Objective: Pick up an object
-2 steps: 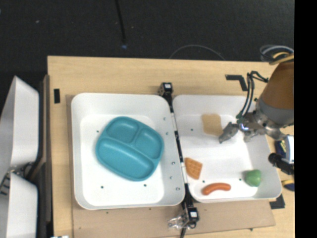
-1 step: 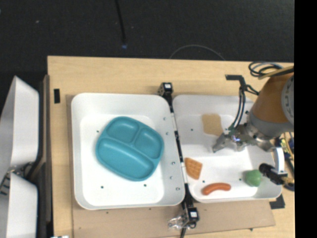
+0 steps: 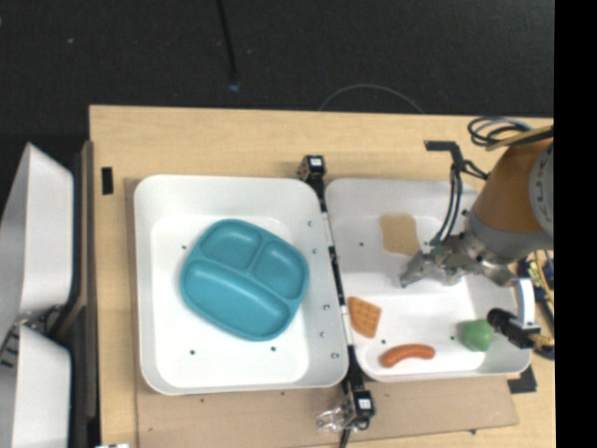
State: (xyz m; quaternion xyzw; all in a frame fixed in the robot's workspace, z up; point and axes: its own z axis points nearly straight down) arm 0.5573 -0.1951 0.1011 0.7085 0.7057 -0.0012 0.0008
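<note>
In the right bin (image 3: 366, 203) lie a tan bread slice (image 3: 399, 233), an orange waffle-like piece (image 3: 365, 316), a red sausage (image 3: 408, 354) and a green round object (image 3: 477, 335). My gripper (image 3: 434, 274) hangs low over the middle of this bin, just below and to the right of the bread slice. Its grey fingers (image 3: 410, 275) are spread open with nothing between them. The sausage and the green object sit nearer the front wall, apart from the gripper.
The left bin (image 3: 159, 362) holds a teal divided plate (image 3: 244, 278). Cables (image 3: 504, 131) loop above the arm at the right edge. A white container (image 3: 37, 241) stands off the bench at the far left.
</note>
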